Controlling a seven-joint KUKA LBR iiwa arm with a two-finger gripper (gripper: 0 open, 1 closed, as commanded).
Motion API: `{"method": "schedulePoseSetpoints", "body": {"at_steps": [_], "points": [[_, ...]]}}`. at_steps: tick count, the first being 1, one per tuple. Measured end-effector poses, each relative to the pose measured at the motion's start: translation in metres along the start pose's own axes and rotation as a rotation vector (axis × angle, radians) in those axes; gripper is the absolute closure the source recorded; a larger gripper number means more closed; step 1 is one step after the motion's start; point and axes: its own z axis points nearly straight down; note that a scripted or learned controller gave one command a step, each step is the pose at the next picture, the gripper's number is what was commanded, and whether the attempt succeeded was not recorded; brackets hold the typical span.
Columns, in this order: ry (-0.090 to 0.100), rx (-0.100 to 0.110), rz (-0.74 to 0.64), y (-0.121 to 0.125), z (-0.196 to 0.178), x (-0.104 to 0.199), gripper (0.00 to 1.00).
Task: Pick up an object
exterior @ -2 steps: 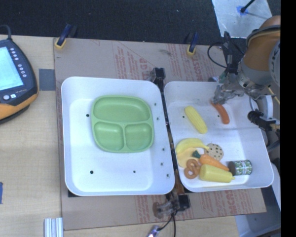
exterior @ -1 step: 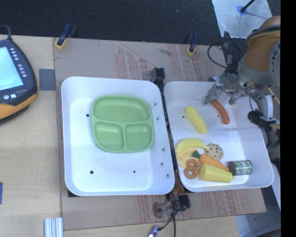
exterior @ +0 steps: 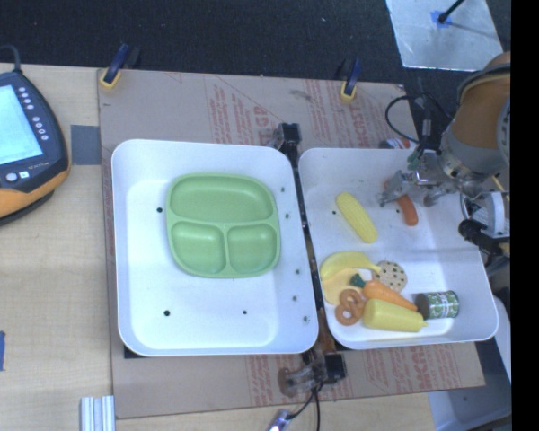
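Note:
The right bin (exterior: 449, 250) holds several toy foods. A yellow corn cob (exterior: 357, 217) lies near its middle, and a small red sausage (exterior: 408, 211) lies toward its far right. My gripper (exterior: 413, 191) hangs over the bin's far right corner, open, its fingers spread on either side of the sausage's upper end. The sausage still rests on the bin floor. At the bin's near edge a yellow banana piece (exterior: 344, 266), a spotted cookie (exterior: 393, 275), a carrot (exterior: 388, 294), a pretzel (exterior: 349, 307), a yellow wedge (exterior: 393, 318) and a green can (exterior: 440, 305) are clustered together.
The left bin (exterior: 144, 312) carries a green divided plate (exterior: 223, 224). A teach pendant (exterior: 9, 146) sits on the bench at the far left. Black cables (exterior: 404, 115) run behind the right bin, beside the arm (exterior: 481, 115).

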Motion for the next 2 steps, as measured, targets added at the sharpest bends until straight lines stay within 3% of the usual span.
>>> {"method": "schedulePoseSetpoints", "body": {"at_steps": [1, 2], "points": [[0.001, 0.000, -0.001, 0.000, -0.011, 0.000, 1.00], [0.001, -0.003, -0.002, -0.032, -0.096, 0.059, 1.00]]}}
